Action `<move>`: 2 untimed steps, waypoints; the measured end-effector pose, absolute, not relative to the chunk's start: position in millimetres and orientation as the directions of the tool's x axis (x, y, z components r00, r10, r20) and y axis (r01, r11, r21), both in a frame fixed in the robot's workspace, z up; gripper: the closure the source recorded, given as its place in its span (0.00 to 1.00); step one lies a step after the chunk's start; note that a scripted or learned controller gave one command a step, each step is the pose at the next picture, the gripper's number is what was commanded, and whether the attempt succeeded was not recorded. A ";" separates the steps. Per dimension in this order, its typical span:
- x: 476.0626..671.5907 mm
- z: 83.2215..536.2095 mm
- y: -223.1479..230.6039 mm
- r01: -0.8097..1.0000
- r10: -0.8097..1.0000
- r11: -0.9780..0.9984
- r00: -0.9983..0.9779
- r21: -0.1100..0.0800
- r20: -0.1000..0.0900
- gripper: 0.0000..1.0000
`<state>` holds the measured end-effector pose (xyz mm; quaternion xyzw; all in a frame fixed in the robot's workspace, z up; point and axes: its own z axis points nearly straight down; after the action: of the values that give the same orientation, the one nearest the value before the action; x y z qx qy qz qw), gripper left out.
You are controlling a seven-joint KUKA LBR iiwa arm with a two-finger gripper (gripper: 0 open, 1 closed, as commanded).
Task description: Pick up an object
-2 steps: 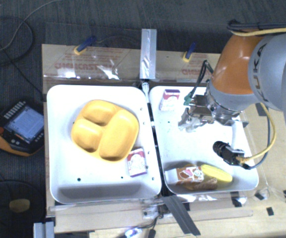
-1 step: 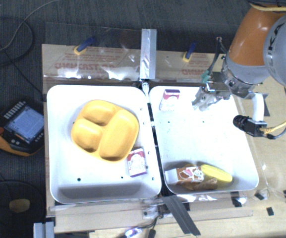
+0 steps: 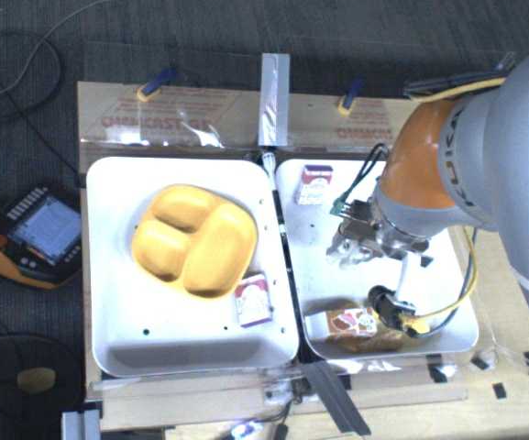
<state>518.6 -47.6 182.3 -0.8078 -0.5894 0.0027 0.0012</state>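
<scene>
Robotics lab: industrial arm (image 3: pixel 457 168) over bench (image 3: pixel 108 117) with two white bins (image 3: pixel 104 246), cardboard backing held by clamps (image 3: pixel 157 82), handheld control pendant (image 3: pixel 30 236) on dark carpet (image 3: pixel 26 26), loose cables (image 3: pixel 26 58) trailing.

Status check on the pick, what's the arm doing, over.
Gripper low in right bin, grip unclear. Brown packet near front wall, small carton at back. Yellow object in left bin.

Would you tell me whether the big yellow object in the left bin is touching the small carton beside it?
Cannot tell. In the camera view the yellow object's lower right edge meets the small carton's top corner, but the slanted view could hide a gap.
</scene>
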 end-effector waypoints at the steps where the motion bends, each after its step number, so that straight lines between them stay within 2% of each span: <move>1: 525.1 183.0 -86.1 0.992 0.992 0.124 -0.124 -0.003 -0.001 1.00; 2: 525.1 183.0 -85.8 0.992 0.992 0.125 -0.125 -0.003 0.000 0.00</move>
<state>525.1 -85.8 183.0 -0.6616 -0.7499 0.0013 0.0010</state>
